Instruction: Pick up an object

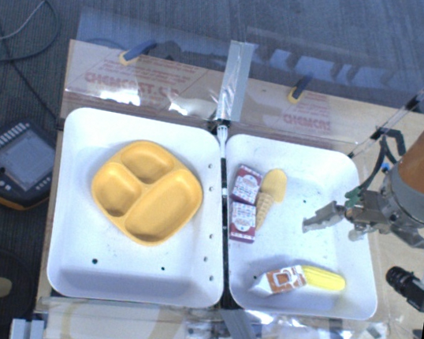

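The right bin holds two red snack packets by its left wall, one below the other. A pale yellow ice-cream cone lies just right of them. Near the front wall lie a yellow corn cob and a small orange-and-white carton, touching end to end. My gripper hovers over the right half of this bin, above the corn cob and right of the cone. Its fingers are spread open with nothing between them.
A yellow three-compartment plate fills the middle of the left bin. A raised divider separates the two bins. A pendant controller lies on the floor to the left. Cables run by the arm at the right.
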{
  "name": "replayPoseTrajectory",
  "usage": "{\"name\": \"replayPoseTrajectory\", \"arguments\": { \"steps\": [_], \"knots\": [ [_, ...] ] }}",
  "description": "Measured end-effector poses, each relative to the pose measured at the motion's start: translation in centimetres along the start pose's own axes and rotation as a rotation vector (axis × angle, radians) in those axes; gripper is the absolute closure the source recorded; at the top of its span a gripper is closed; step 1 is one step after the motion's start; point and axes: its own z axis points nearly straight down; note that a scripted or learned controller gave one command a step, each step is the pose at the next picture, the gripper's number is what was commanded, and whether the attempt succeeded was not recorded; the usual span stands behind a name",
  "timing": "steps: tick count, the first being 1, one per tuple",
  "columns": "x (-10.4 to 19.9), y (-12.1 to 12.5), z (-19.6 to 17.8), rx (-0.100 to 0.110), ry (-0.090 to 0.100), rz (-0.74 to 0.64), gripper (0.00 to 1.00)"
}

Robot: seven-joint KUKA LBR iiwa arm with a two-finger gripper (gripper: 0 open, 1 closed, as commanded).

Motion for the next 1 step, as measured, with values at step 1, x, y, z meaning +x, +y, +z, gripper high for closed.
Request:
{"name": "replayPoseTrajectory", "arguments": {
  "steps": [1],
  "knots": [
    [0.12, -0.78, 14.06, 0.004, 0.002, 0.092, 0.00]
  ]
}}
